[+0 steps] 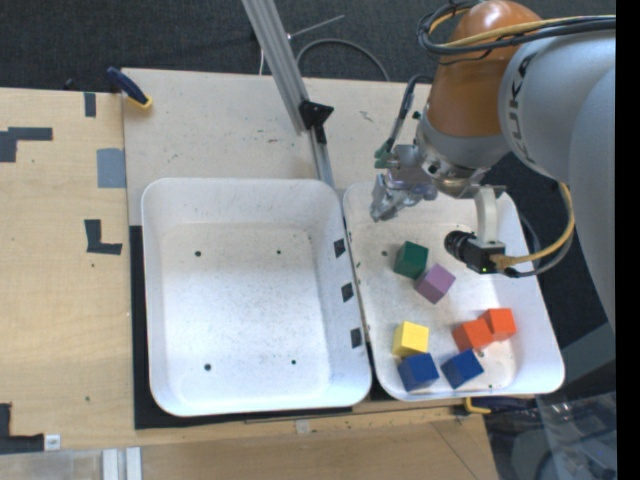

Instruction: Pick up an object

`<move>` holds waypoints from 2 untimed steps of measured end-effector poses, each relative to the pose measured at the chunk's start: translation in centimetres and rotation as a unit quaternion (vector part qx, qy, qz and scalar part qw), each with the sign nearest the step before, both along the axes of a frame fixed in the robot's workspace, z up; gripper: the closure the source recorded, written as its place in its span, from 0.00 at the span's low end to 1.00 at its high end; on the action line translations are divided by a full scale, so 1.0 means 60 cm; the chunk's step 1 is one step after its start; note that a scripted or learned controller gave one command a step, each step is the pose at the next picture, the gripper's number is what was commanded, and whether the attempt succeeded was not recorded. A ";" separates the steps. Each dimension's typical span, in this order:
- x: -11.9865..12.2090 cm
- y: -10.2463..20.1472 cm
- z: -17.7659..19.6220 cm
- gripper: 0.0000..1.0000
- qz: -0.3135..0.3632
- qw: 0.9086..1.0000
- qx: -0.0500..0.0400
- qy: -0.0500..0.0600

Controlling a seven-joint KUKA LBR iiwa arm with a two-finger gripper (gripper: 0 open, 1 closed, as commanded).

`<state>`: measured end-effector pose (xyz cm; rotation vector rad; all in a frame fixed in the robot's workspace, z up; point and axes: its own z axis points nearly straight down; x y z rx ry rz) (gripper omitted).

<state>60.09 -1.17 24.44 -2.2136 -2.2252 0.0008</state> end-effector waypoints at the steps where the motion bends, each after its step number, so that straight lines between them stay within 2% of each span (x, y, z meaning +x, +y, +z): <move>1: -0.059 0.075 -0.016 1.00 0.000 1.000 0.000 0.001; 2: -0.114 0.165 -0.012 1.00 0.001 1.000 0.000 0.001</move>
